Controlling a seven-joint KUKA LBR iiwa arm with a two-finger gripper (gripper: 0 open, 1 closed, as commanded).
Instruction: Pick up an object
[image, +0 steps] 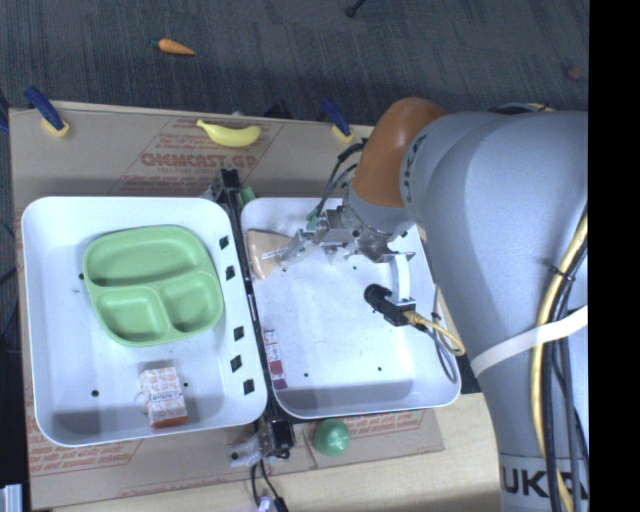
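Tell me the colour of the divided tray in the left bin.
Light green; the divided tray shows best in the camera view.

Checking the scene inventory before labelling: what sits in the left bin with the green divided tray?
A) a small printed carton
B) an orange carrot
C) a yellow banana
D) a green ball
A: the small printed carton lies in the left bin, just below the green divided tray.

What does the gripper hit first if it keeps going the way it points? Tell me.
Probably the tan wedge-shaped object in the right bin's upper left corner. The gripper points toward the picture's left, right at it. How high the tips sit above it is unclear.
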